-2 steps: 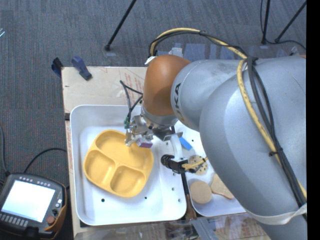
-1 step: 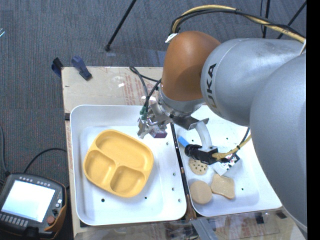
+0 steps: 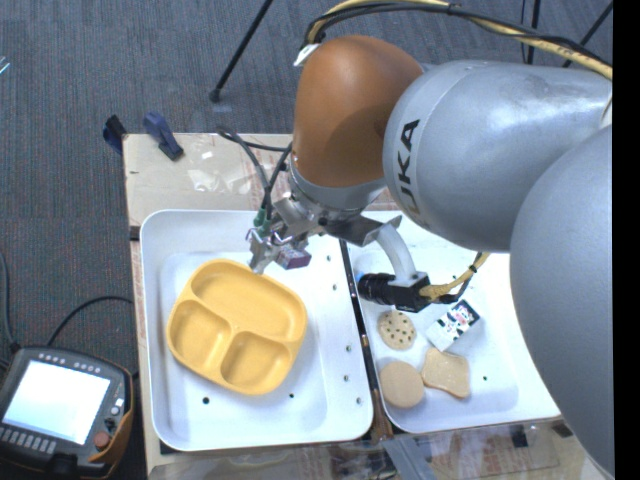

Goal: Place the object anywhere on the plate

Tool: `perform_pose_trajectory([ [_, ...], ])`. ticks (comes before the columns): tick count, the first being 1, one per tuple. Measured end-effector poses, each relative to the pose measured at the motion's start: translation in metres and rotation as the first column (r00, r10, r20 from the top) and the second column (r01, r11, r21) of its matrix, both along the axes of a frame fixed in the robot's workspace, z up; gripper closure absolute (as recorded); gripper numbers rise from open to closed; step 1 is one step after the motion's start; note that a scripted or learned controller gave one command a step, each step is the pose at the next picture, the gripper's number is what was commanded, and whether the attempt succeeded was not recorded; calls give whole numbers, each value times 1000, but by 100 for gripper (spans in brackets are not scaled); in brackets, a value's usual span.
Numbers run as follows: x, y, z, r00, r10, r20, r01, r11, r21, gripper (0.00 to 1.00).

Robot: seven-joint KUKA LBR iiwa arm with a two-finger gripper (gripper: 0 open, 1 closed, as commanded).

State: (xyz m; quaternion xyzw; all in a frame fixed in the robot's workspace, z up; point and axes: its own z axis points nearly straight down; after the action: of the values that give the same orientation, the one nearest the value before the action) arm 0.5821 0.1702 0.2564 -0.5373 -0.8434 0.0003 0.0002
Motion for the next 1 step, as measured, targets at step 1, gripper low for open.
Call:
perform_pose_trajectory([
  [1,45,-47,-31,997,75,-4,-75,997,-2,100],
])
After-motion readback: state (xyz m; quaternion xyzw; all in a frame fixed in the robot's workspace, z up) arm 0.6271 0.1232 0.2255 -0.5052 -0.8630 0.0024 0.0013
